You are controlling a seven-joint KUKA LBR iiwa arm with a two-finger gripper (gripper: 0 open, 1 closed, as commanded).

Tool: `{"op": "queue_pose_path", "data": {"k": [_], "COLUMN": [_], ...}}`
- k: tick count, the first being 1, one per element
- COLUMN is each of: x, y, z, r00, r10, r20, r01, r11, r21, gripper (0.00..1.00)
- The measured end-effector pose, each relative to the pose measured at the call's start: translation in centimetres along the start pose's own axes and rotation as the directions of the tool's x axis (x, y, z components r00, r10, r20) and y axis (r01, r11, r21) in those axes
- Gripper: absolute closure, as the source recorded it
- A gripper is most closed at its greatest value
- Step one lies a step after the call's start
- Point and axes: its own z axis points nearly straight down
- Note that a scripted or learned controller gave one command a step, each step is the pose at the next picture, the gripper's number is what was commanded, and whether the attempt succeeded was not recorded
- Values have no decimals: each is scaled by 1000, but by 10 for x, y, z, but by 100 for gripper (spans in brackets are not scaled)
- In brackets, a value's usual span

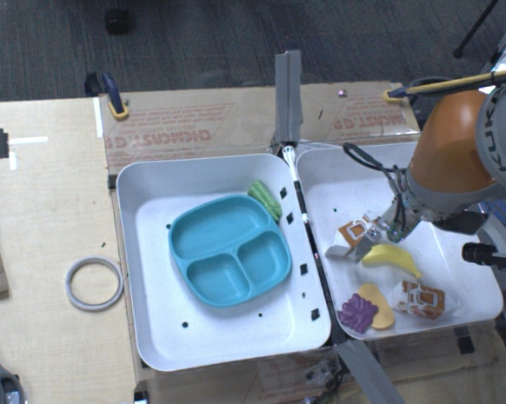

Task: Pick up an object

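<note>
tape ring point(94, 282) on bench left of bins; left bin point(145, 275) holds blue divided plate point(230, 251), green item point(266, 199) at its top-right rim; right bin point(470, 306): gripper point(379, 230) low over orange-white packet point(357, 232), finger state unclear, banana point(392, 258) just beside, purple grapes point(357, 313) near bottom edge

In the right bin point(470, 297) we see a yellow banana point(392, 258) lying flat mid-bin, an orange-and-white packet point(356, 231) just above it, another packet point(420, 299) below, and purple grapes point(358, 312) touching a yellow chip point(377, 309).
</note>
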Motion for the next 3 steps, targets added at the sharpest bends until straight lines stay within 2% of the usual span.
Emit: {"op": "queue_pose_path", "data": {"k": [1, 2, 3], "x": [30, 19, 34], "y": [-36, -8, 50], "z": [20, 21, -79], "r00": [961, 877, 843], "r10": [278, 481, 537], "r20": [-9, -5, -2], "r01": [-278, -480, -537], "r11": [961, 877, 843], "r21": [15, 18, 18], "gripper": [0, 0, 0]}}
